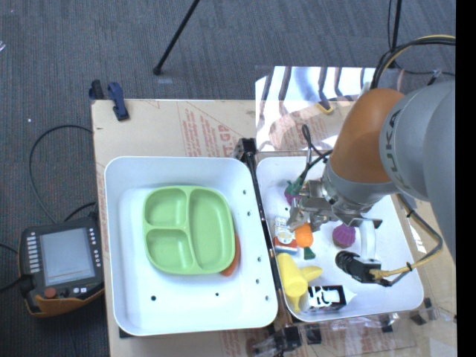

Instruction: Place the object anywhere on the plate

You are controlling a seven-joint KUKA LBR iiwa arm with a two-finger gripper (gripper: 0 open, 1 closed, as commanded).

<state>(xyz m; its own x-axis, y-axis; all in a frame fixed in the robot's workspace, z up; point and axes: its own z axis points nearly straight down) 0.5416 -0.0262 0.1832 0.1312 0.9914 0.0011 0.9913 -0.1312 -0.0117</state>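
Arm: the grey arm (401,147) reaches in from the right and bends down over the right bin (405,292), most likely so the gripper (303,227) can work among the cluttered items there.

Gripper: it sits low in the right bin's left half, just above an orange object (303,236). Whether it is clamped on anything cannot be told, since the wrist and its cables hide the tips.

Object: the orange object looks like the likeliest target (a judgement, as several items lie close by). It is small, rounded and bright orange, lying just under the gripper in the right bin, well apart from the plate.

Neighbours: a yellow item (295,276) lies just below the orange object, a purple piece (343,235) to its right, and a small card with red print (284,236) to its left. This crowding may make a clean pick awkward.

Plate: the green plate (189,230) has three compartments and lies in the middle of the left bin (126,303), nothing resting in its compartments. Something orange-red (232,265) peeks out from under its lower right edge.

Progress: the placing step seems not yet done, because the object lies in the other bin.
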